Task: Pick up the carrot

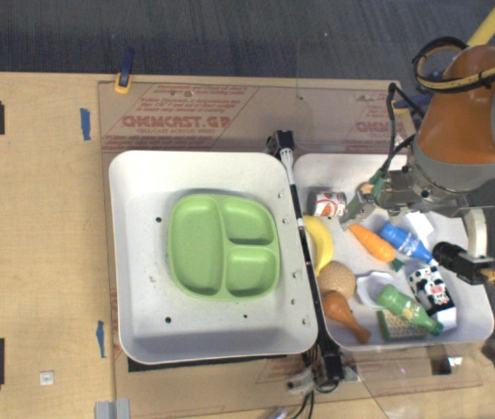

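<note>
One carrot [372, 241] is seen just below-left of the hand [371, 195], long axis slanting down-right; hand's opening can't be told.

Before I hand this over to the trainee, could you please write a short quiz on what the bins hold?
1. True or false: the green divided plate lies in the left bin.
2. Which lies nearest the carrot? A) blue bottle B) chicken drumstick C) green bottle
3. Fill in: the banana lies along the right bin's ____ edge.

Key: 1 true; 2 A; 3 left, beside the divider.
</note>
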You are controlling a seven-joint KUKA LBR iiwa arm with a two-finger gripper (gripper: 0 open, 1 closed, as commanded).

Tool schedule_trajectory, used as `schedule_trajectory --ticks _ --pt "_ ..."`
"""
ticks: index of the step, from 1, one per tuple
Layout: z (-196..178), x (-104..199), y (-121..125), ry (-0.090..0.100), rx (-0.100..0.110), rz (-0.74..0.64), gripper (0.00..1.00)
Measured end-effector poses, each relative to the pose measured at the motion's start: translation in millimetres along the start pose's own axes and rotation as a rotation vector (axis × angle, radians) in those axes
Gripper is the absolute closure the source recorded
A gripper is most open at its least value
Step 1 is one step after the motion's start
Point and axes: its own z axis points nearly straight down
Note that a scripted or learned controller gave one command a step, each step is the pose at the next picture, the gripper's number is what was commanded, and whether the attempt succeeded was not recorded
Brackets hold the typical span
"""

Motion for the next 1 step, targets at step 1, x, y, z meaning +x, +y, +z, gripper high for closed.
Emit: schedule_trajectory --ticks 1 --pt "116.1 -41.5 9.8 0.001 0.011 -0.012 0.0"
